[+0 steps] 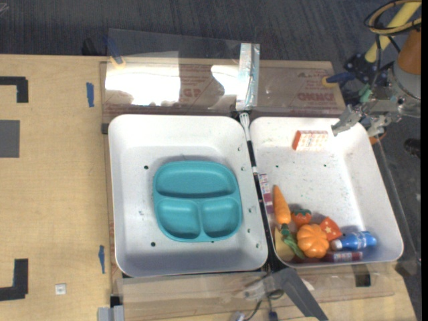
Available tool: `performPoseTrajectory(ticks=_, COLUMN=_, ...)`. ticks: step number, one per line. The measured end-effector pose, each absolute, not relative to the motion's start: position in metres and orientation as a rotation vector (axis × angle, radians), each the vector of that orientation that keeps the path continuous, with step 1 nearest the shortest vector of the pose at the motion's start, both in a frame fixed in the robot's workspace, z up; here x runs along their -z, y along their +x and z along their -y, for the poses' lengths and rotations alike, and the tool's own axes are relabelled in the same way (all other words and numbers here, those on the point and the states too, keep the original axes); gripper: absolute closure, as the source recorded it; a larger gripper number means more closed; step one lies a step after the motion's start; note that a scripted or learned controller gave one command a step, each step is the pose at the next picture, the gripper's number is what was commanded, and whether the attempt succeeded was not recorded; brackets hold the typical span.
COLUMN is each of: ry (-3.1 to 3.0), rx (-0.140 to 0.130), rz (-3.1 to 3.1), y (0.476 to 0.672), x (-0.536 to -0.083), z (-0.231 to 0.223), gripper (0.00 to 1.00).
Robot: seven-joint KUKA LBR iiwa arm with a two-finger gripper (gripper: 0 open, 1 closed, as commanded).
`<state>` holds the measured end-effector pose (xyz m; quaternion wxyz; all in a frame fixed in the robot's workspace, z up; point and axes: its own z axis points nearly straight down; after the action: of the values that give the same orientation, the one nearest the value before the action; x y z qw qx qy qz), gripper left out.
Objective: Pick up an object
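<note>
The right bin (348,179) holds several objects. A small orange and white box (309,140) lies near its far edge. Along the near edge lie a carrot (281,206), an orange pumpkin (313,239), a red tomato-like piece (332,227) and a blue and red tube (353,241), packed close together. My gripper (360,130) hovers over the bin's far right corner, to the right of the box. It is open and holds nothing.
The left bin (127,179) holds a teal divided plate (197,200). A clear plastic sheet and cardboard (200,82) stand behind both bins. Yellow and blue cables (388,19) hang near the arm at the top right.
</note>
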<state>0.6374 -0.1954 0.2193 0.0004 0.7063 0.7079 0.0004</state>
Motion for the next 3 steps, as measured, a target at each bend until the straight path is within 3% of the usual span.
performPoseTrajectory(ticks=1, ry=2.250, rx=0.004, rz=-2.201, y=0.597, x=-0.136, z=0.124, gripper=0.00)
performPoseTrajectory(ticks=2, ry=2.306, rx=-0.006, rz=-2.125, y=0.585, x=-0.088, z=0.097, gripper=0.00)
performPoseTrajectory(ticks=3, ry=2.412, rx=-0.007, rz=-2.008, y=0.501, x=-0.088, z=0.091, gripper=0.00)
